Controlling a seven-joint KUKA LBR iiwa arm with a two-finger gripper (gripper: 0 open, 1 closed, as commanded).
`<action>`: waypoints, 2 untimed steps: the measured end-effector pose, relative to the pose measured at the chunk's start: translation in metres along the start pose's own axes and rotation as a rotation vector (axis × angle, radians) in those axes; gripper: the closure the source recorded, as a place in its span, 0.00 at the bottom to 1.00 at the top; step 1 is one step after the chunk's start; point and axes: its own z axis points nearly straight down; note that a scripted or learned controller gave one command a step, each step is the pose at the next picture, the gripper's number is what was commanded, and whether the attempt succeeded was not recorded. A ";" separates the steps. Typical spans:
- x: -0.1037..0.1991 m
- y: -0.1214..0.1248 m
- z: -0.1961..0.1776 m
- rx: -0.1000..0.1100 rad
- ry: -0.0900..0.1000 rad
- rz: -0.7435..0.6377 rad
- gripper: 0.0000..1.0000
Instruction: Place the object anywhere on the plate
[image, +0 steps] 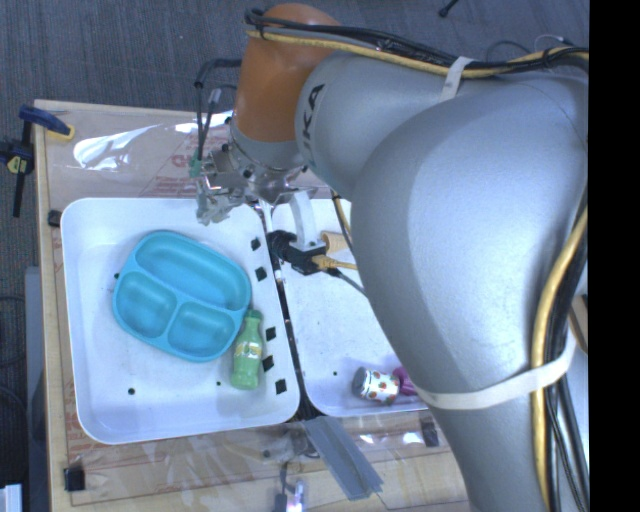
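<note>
The hand (218, 200) is hanging over the left bin's (85, 300) far edge; its grip is unclear. A green bottle (247, 352) is lying beside the blue plate (182, 293).

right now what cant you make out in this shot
- Gripper, camera view: small and dark, blurred against the left bin's rim; its state is unreadable.
- Right white bin: mostly covered by the grey arm.
- Small patterned can-like object: partly behind the arm, print too small.
</note>
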 end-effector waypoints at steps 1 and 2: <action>0.000 0.000 0.000 0.000 0.000 -0.001 0.00; 0.000 0.000 0.000 0.000 0.000 -0.001 0.00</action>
